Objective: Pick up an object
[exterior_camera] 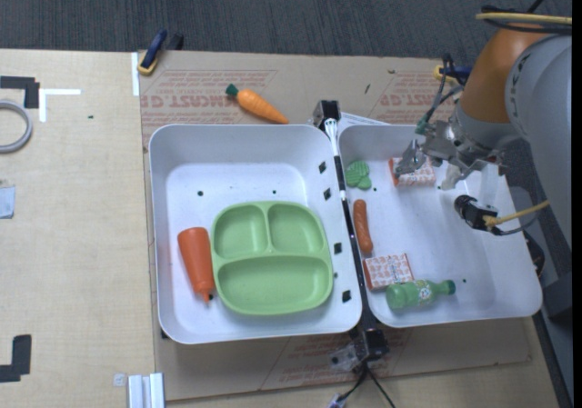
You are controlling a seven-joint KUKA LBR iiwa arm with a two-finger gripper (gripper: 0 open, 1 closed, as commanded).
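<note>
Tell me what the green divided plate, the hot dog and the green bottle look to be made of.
Green divided plate: likely moulded plastic, matte with a soft sheen, uniform colour.
Hot dog: probably toy plastic or rubber, smooth, evenly coloured.
Green bottle: looks like glossy plastic, with a highlight on its body; a toy, apparently.

Bench (73, 243) bears two bins (173, 243) (white); a carrot (258, 104) beside.
</note>
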